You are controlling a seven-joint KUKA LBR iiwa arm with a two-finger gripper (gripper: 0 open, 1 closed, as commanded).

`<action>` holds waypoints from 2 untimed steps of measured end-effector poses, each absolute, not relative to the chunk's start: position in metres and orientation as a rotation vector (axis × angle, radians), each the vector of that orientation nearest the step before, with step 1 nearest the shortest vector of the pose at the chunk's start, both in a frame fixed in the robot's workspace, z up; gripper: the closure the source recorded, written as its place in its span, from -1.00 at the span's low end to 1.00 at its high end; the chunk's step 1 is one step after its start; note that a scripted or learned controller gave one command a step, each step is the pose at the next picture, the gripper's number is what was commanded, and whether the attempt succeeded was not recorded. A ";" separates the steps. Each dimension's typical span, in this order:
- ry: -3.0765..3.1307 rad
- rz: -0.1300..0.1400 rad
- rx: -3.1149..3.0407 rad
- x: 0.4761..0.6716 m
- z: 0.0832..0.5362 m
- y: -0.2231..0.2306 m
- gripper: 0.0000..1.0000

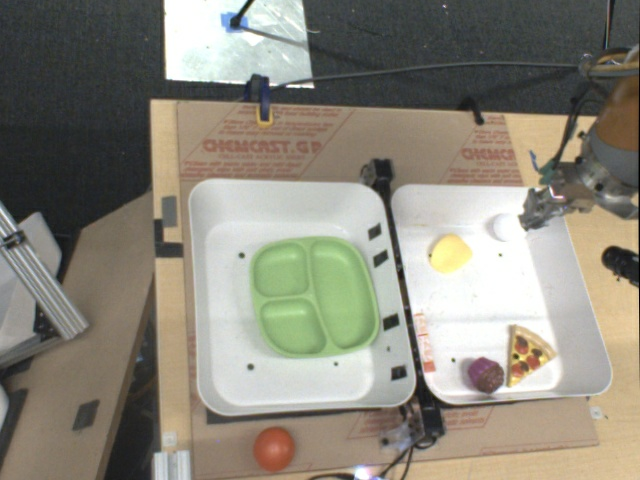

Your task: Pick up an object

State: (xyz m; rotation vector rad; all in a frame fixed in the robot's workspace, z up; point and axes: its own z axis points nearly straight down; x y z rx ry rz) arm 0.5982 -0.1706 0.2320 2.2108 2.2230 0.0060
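Hand (535, 211) at right bin's (590, 363) upper right edge; its grip state cannot be told.
Yellow lump (450, 253) judged light, rounded, possibly slippery; best pinched across its middle.

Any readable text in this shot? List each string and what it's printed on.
"CHEMCAST GP": red print on the brown sheet under the bins, left of centre behind the left bin.
A second red print of the same kind sits on the sheet behind the right bin, running at an angle; too blurred and cut off to read.
Red marks on the strip between the bins: too small to read.
Nothing readable on the green tray or the toy pizza slice.
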 end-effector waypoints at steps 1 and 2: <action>2.224 0.005 2.211 0.600 0.267 -0.171 1.00; 2.230 0.003 2.211 0.595 0.270 -0.113 1.00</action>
